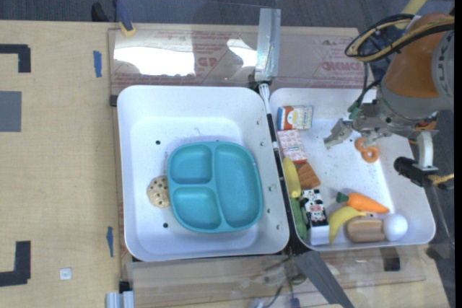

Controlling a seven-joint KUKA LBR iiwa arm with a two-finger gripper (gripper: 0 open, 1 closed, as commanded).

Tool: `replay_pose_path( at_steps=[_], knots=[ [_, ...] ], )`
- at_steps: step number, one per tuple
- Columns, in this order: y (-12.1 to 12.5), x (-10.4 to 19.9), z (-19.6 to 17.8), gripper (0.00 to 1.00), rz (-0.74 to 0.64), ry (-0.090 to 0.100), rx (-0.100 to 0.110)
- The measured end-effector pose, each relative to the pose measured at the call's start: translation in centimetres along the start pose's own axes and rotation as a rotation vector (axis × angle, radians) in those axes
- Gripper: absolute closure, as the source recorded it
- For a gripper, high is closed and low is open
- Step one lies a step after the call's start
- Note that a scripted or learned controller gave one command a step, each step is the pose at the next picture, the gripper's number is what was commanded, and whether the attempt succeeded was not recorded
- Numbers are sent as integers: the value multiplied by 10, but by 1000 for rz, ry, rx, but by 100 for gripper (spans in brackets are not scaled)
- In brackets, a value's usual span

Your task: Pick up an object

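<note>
- Gripper (351, 132) hangs over the right bin (426, 231); I cannot tell how its jaws stand.
- Nearest target: orange ring (369, 153), just beside it on the bin floor.
- Good practice: centre above the ring, then descend straight.

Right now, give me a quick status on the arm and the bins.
Gripper over right bin, nothing seen between fingers. Small orange ring just beside it. Toy food crowds near edge: carrot, banana. Teal tray in left bin.
</note>
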State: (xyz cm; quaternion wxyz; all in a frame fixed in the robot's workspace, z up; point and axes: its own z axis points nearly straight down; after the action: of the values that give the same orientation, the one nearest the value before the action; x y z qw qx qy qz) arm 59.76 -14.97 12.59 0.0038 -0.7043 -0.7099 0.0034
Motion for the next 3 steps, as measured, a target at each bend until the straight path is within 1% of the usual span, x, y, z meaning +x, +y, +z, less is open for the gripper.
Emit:
replay_pose_path(
  at_steps=[1,2,3],
  knots=[
    [-8,-54,26,0,8,5,-24],
    [-8,-58,14,100,11,-6,-30],
    [-70,-3,3,100,266,4,-6]
  ],
)
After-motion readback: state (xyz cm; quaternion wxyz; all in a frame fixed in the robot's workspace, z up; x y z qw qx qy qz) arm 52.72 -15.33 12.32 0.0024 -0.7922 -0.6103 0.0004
